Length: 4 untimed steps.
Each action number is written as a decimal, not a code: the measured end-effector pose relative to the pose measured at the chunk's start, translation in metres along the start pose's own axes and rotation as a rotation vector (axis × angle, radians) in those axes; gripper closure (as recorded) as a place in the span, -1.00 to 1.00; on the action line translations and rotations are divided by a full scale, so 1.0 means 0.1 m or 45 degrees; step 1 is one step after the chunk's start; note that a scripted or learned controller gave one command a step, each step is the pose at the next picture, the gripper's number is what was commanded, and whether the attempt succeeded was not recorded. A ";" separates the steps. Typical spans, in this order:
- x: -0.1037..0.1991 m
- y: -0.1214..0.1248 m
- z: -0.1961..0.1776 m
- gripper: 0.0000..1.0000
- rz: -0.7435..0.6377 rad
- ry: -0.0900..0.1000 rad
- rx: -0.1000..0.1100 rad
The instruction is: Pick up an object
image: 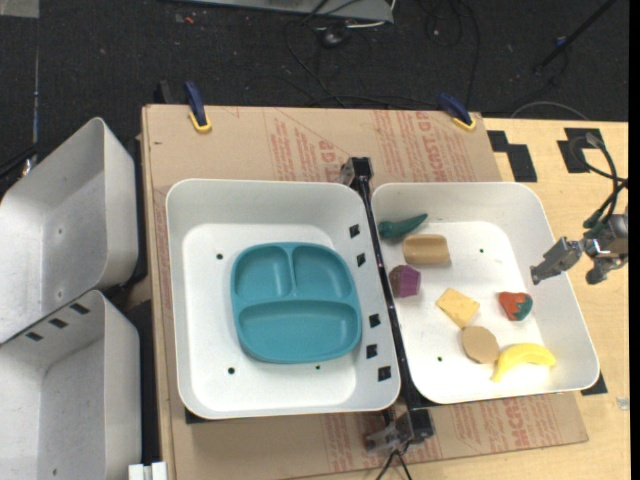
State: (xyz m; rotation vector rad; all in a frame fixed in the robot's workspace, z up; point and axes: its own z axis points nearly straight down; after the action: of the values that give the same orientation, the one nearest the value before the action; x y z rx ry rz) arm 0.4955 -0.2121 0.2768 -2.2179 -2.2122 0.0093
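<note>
The right bin [520, 203] holds several small toy foods. A teal-green pepper [402, 226] lies at its far left, with a tan bread block [426, 250] just in front and a purple piece [404, 281] by the left wall. Nearer the front lie a yellow cheese wedge [458, 307], a red strawberry [515, 306], a round tan cookie [479, 344] and a yellow banana [522, 359]. My gripper [556, 261] hangs over the right bin's right wall, above and right of the strawberry, with nothing visibly in it.
The left bin [190, 268] carries a teal divided plate [295, 303]. Both bins rest on a cardboard sheet [300, 138]. Two grey tubs [60, 268] stand off the bench at the left. A black divider with clips runs between the bins.
</note>
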 end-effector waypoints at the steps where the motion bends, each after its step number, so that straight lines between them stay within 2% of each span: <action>1: 0.01 0.02 -0.05 -1.00 -0.005 -0.004 -0.013; 2: 0.04 0.01 0.58 -1.00 -0.001 0.000 -0.006; 4: 0.11 -0.03 1.47 -1.00 -0.001 -0.001 -0.008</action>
State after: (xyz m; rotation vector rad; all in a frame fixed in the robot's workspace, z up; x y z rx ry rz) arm 0.4912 -0.2003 0.1295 -2.2204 -2.2168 0.0028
